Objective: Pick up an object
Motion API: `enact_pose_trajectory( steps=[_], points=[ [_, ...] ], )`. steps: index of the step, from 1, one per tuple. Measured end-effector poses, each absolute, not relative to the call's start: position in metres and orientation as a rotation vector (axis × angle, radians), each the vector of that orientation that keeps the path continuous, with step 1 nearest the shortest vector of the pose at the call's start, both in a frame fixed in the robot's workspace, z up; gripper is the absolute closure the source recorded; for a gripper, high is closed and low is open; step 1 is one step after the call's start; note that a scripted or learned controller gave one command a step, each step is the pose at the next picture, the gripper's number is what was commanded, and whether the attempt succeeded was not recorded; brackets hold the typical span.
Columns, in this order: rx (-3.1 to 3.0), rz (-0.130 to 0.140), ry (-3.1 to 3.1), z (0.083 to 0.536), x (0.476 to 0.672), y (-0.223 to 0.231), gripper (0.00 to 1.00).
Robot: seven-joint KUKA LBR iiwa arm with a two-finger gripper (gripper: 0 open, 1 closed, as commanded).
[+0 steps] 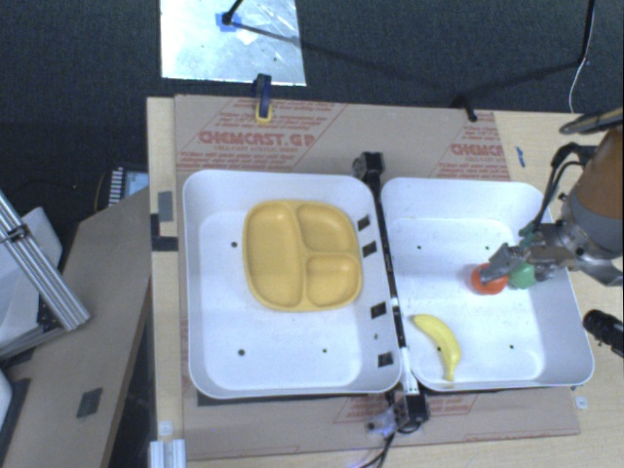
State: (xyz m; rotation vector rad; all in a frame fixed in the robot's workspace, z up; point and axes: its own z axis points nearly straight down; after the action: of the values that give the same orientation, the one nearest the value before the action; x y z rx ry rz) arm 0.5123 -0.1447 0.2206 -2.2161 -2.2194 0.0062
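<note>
Tomato (485, 280), a small orange-red ball, lies in the right bin (458, 359), right of the divider (385, 281) and toward the bin's right side. Touching it on its right is a green thing (524, 277), too small to name. The fingers (510, 263) reach in over this pair from the right, dark tips pointing left, just above and between the tomato and the green thing; from here they look to be at the two things or hard upon them, but whether they are spread, clenched, or have either thing between them I cannot tell, since the tips blur into the objects. The wrist behind them comes in low and slanted, which fits an attempt on whatever sits at the bin's right side. My judgement is that the pick is in its closing stage, with nothing yet shown lifted: both things appear to rest on the bin floor. Two things touching is awkward, as the tips could nudge one aside or pinch between them. A banana (441, 343) lies below and left of the tomato, well apart from it, near the divider. Left of the divider, the left bin (210, 349) holds a yellow tray (300, 254) with three compartments. Both bins sit on the bench (487, 135).
</note>
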Motion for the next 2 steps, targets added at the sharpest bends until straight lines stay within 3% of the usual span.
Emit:
enact_pose_trajectory(
  steps=[1,2],
  points=[
    [-2.219,-0.001,-2.226,0.224,0.514,-0.145,0.00],
    [-2.218,0.002,-2.222,0.179,0.521,-0.140,0.00]
  ],
)
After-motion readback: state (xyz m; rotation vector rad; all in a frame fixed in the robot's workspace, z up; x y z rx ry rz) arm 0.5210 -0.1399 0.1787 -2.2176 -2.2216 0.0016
